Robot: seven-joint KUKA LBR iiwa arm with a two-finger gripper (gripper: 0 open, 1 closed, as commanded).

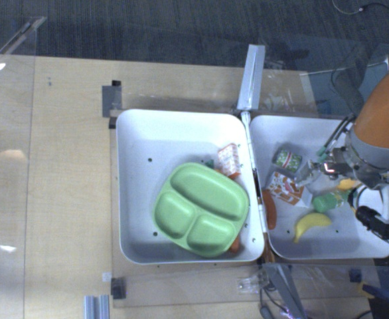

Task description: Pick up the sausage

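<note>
The robot's claw (322, 167) hangs over the right-hand white bin (354, 248), in its far right part, at the end of a grey arm with an orange band (386, 108) that reaches in from the right. The view from above is too small and cluttered to tell whether the claw is released or clenched, and nothing can be seen held in it.

Just near of the claw lies a small green object (325, 202), and near of that a yellow banana (311, 224). To the claw's left are a green-labelled can (287, 159) and, slightly nearer, a flat red and white packet (287, 189).

The sausage (269, 209), reddish brown and long, lies further left, against the left wall of the same bin, running from far to near. It is well apart from the claw, to its left and nearer, with the red and white packet between them.

The left-hand white bin (138, 178) holds a green divided plate (201, 208), tilted, in its near right part. A second red and white packet (229, 159) lies just beyond the plate's far edge, and a small orange-red object (235, 246) peeks out at the plate's near right edge. Both bins sit on a pale wooden bench (55, 178).
</note>
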